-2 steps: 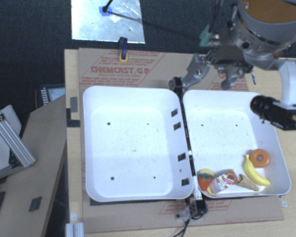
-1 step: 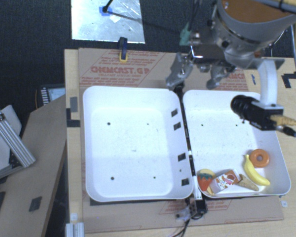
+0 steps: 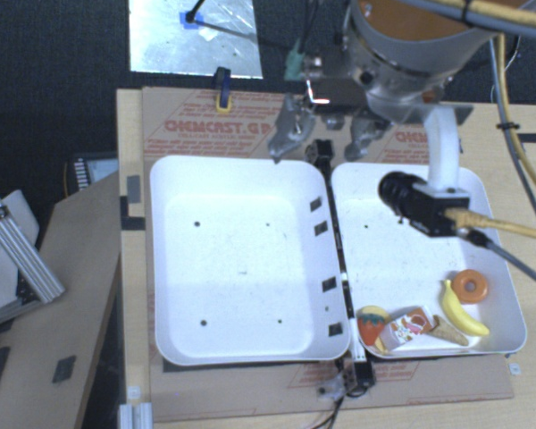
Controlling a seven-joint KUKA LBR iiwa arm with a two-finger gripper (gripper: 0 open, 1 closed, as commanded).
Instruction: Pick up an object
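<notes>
a foil sheet (image 3: pixel 195 23) lay beyond printed cardboard (image 3: pixel 216 125) bearing a yellow clamp (image 3: pixel 223 91); aluminium rails (image 3: pixel 13 248) stood left.

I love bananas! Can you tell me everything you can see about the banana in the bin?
The banana is small, bright yellow and curved, and looks like smooth plastic, probably a toy. It lies flat in the right bin, near the front right corner. Its upper end sits right beside an orange round thing, and its lower end lies by a small tan wedge. I can't tell whether it touches them. The gripper is far from it, up at the bins' back edge.
</notes>
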